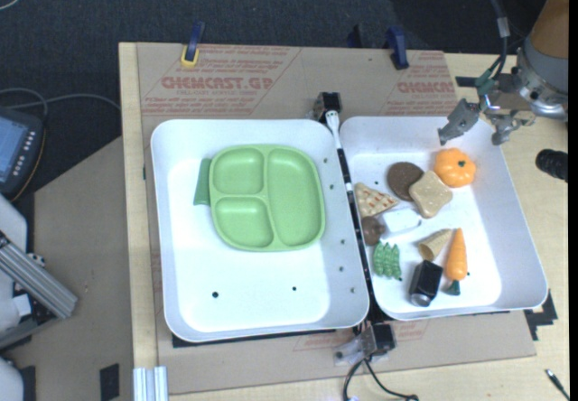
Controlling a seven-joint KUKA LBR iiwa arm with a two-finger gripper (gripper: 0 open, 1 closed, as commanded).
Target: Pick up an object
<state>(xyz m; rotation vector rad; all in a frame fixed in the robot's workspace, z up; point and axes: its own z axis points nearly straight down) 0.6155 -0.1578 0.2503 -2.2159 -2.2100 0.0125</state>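
My gripper (478, 125) hangs over the far right part of the right bin (518, 209). Its two fingers are spread apart, open, with nothing between them. Just below it lies a small orange pumpkin (454, 168). Around that are a brown round cookie (404, 177), a tan bread piece (430, 196) and a waffle-patterned wedge (371, 200). Nearer the front are a carrot (457, 253), a tan cone (434, 243), a green leafy toy (387, 260) and a black object (424, 283).
The left bin (181, 264) holds a green divided plate (267, 196) with a darker green piece at its left side. A white strip (400, 221) and a small brown item (371, 230) lie by the divider between the bins. Clamps hold the board's far edge.
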